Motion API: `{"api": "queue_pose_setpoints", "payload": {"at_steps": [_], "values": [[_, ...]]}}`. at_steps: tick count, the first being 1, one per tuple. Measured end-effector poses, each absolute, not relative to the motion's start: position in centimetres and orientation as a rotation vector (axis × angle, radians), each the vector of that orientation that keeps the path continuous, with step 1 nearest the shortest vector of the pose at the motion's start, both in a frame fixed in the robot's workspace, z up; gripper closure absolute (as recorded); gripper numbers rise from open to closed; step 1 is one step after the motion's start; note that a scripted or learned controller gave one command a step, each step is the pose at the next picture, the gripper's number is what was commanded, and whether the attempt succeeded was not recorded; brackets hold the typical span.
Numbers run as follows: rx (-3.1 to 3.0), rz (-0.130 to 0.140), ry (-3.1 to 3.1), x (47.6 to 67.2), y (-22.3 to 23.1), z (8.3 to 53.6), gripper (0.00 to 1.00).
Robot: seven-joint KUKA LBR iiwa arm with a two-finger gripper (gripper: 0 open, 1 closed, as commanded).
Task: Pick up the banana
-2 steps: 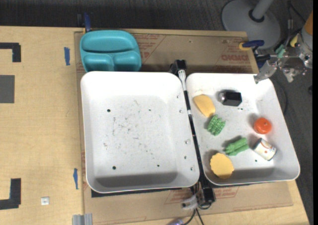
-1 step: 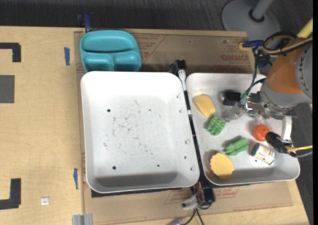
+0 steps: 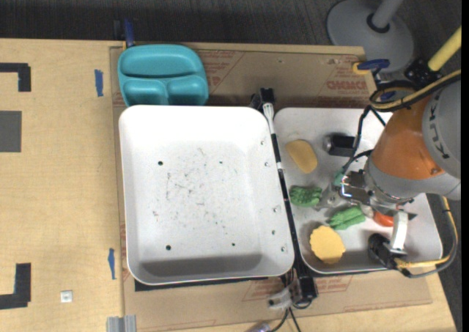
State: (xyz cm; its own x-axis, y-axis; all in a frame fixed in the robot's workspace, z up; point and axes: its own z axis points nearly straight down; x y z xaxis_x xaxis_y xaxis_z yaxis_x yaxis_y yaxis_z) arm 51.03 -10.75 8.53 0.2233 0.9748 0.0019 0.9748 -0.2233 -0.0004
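The arm is reaching over the right bin (image 3: 432, 246), its gripper (image 3: 350, 190) hanging above the green toys (image 3: 306, 195); whether it is wide or narrow I cannot tell. No clear banana shape is showing: the pale yellow piece (image 3: 301, 155) lying at the bin's upper left is perhaps it. A rounder yellow object (image 3: 327, 244) is sitting near the front wall.

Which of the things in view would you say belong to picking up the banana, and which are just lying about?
For the job:
- gripper, over the right bin
- yellow piece, the likeliest banana, though I cannot be sure

Lying about:
- tan lump
- green pieces
- black block
- orange piece
- left bin
- teal tray
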Motion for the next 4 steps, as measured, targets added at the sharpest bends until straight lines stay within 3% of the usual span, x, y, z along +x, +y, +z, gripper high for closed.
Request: {"api": "queue_pose_setpoints", "payload": {"at_steps": [1, 2, 3, 4], "values": [[-2.627, 0.0, -1.722, 57.0, -5.9, 18.5, 0.0], [-2.539, 0.003, -1.844, 51.6, -1.0, 18.4, 0.0], [-2.629, 0.005, -1.713, 48.4, 3.5, 18.4, 0.0], [-2.63, 0.004, -1.712, 48.4, 3.5, 18.4, 0.0]]}}
